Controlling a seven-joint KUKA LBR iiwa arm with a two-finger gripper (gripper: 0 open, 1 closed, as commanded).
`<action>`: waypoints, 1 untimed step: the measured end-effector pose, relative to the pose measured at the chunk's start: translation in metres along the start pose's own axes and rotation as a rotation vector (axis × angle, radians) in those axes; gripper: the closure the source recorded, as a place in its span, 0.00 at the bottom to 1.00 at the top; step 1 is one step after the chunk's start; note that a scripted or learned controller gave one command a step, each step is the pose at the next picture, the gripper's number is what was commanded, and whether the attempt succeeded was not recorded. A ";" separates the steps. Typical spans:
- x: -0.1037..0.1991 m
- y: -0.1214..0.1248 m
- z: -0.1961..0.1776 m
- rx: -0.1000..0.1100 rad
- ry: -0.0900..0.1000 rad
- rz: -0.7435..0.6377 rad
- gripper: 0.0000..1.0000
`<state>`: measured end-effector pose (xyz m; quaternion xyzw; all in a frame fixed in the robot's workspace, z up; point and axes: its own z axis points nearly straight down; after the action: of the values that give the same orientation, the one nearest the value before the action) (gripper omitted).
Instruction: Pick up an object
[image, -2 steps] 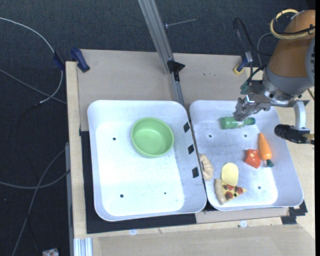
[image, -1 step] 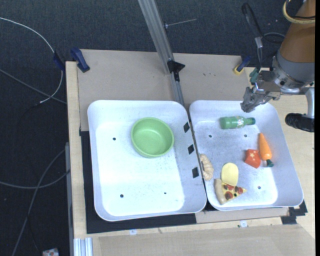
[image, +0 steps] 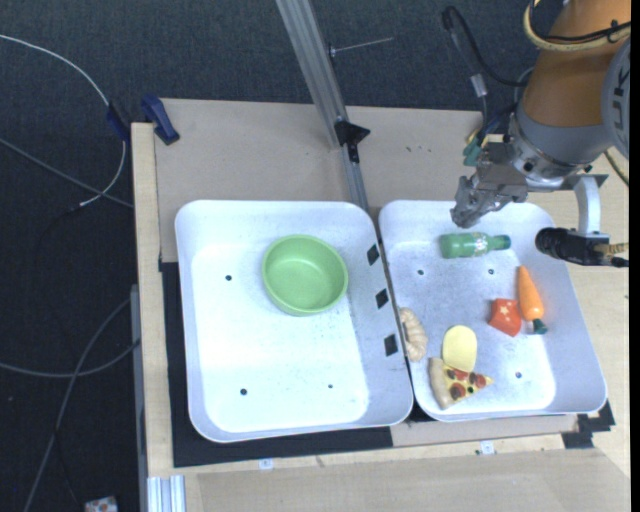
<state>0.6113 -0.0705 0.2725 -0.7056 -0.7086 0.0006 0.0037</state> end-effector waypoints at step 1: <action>0.049 -0.008 0.003 0.006 0.001 0.000 1.00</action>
<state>0.6031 -0.0212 0.2702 -0.7055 -0.7087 0.0023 0.0060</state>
